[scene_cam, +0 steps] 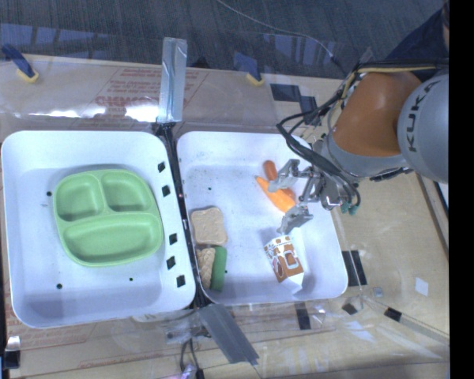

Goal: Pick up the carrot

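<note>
The carrot [275, 195] lies in the right bin [237, 152], in its upper right part, close to the right wall. It is bright orange, short and stubby, lying at a slant from upper left to lower right on the white floor. Just above it, near its upper end, sits a smaller orange-red piece [269, 167], apart from it or barely touching; which of the two cannot be told.

The gripper [292, 193] hangs right over the carrot's right end. Its two grey fingers are spread wide, one finger [283, 175] above the carrot and the other below it and to the right. The carrot's lower end lies in the gap between them, but whether the fingers touch it cannot be told. The arm [379, 125], grey with its orange band, reaches in from the right with black cables looped over it.

Lower in the same bin lie a slice of bread [208, 226], a cracker [205, 264] with a green stick [220, 268] beside it, and a brown and white carton [284, 259] near the lower right corner. The left bin [31, 283] holds a green divided plate [107, 215]
</note>
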You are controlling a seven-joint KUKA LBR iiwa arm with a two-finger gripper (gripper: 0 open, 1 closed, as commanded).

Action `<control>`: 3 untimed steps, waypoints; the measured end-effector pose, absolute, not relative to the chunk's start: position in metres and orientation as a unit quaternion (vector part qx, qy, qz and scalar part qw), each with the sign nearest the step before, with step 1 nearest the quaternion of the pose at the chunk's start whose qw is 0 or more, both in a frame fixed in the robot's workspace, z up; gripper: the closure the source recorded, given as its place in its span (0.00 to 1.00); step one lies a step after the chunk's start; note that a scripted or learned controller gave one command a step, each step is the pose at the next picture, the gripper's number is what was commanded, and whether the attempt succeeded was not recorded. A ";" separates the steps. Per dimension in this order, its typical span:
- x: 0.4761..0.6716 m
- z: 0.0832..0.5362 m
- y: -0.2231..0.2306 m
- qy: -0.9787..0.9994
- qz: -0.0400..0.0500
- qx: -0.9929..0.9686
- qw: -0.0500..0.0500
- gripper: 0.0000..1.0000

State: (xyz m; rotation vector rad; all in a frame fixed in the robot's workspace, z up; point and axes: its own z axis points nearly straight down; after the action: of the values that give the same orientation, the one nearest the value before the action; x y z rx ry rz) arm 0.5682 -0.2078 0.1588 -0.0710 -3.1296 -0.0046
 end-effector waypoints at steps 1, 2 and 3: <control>0.633 0.100 -0.210 -0.999 0.000 0.051 -0.001 0.00; 0.636 0.114 -0.209 -0.998 0.001 0.055 -0.004 1.00; 0.633 0.266 -0.169 -0.991 0.001 -0.131 -0.004 1.00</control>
State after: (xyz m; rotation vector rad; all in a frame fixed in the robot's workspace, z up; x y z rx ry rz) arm 0.6332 -0.1692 0.2662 -0.4115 -3.1236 0.0036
